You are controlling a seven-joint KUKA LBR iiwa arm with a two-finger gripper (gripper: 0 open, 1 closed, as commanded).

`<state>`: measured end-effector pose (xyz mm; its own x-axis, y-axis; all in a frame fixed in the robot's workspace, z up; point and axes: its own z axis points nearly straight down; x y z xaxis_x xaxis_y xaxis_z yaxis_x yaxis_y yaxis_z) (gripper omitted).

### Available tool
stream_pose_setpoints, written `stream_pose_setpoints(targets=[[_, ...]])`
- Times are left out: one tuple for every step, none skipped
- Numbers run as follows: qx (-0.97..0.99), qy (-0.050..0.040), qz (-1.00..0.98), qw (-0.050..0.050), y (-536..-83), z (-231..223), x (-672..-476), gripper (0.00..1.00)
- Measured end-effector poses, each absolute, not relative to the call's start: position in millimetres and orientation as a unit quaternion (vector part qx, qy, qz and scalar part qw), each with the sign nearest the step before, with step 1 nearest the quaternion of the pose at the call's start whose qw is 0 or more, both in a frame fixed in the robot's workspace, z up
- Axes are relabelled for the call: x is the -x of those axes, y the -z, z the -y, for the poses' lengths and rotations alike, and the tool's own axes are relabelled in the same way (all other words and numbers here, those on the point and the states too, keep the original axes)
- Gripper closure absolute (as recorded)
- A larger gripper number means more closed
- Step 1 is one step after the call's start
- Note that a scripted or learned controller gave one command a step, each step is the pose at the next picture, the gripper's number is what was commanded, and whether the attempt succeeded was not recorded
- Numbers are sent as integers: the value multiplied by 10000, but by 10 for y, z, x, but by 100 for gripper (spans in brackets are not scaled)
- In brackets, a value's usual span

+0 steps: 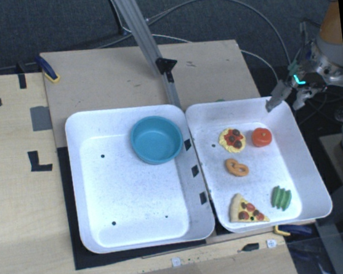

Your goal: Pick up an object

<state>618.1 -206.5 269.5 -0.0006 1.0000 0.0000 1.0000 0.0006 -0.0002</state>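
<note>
A: Red round toy tomato in right white plastic bin, beside small round toy pizza?

B: Yes. Dark two-finger pincer above bin's upper right rim, parted, holding nothing. Risk: clipping rim on descent, or nudging tomato aside.

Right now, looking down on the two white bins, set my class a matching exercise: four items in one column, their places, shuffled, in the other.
Items:
1. blue bowl
2. tomato
3. pizza slice
4. green beans

Places:
A. right bin, near right corner
B. left bin, far right part
C. right bin, far side, beside the round pizza
D. right bin, near edge, left of the green item

Pairs: 1-B, 2-C, 3-D, 4-A
</note>
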Motion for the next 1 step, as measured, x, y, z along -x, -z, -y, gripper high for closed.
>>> stream_pose_setpoints(targets=[[7069,-1,7073,1,-2694,2065,-6180,0]])
